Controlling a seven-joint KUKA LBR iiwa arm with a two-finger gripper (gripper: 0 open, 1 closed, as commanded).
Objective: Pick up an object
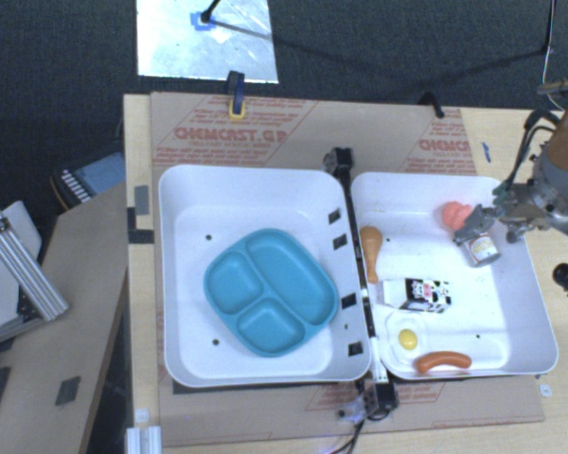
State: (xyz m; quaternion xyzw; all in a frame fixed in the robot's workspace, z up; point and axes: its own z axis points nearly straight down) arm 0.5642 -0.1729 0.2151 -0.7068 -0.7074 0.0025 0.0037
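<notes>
Currently your gripper [477,245] hovers in the right bin [525,282], just beside the pink object [456,215]; its grip state cannot be told. Next, lower and close.

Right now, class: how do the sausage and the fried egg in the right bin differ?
The sausage is long, narrow and orange-red; the fried egg is round, white with a yellow yolk. The sausage lies nearer the bin's front edge, the fried egg just behind it. Both are toy foods in the right bin.

left bin [185,206]: blue tray [270,291]; right bin [521,301]: gripper [477,239] beside pink object [456,215]
</notes>
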